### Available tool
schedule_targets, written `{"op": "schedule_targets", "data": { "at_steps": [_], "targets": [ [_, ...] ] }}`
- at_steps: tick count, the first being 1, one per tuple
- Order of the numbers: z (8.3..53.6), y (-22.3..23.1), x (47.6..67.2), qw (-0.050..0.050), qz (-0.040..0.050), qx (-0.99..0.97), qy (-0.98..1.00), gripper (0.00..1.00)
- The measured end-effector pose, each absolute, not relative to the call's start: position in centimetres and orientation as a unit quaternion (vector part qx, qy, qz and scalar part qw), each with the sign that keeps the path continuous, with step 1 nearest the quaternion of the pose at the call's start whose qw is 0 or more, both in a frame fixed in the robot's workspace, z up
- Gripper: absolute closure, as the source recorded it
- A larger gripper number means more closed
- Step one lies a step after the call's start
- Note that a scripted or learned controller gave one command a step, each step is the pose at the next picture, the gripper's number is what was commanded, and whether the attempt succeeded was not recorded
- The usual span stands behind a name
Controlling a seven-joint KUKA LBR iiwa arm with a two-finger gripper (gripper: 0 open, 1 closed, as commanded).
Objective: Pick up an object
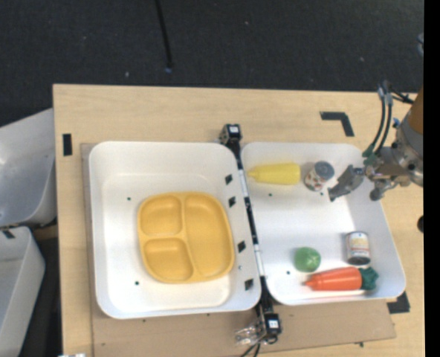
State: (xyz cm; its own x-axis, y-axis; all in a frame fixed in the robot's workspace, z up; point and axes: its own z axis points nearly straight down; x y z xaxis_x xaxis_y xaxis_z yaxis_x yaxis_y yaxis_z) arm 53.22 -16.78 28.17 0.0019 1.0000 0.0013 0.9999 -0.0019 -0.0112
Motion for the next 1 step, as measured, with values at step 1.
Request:
{"op": "schedule_targets", "data": {
  "at_steps": [1],
  "targets": [
    [28.86, -16.72, 53.41, -0.001, -0.0001, -0.707, -0.708, 0.00]
  ]
}}
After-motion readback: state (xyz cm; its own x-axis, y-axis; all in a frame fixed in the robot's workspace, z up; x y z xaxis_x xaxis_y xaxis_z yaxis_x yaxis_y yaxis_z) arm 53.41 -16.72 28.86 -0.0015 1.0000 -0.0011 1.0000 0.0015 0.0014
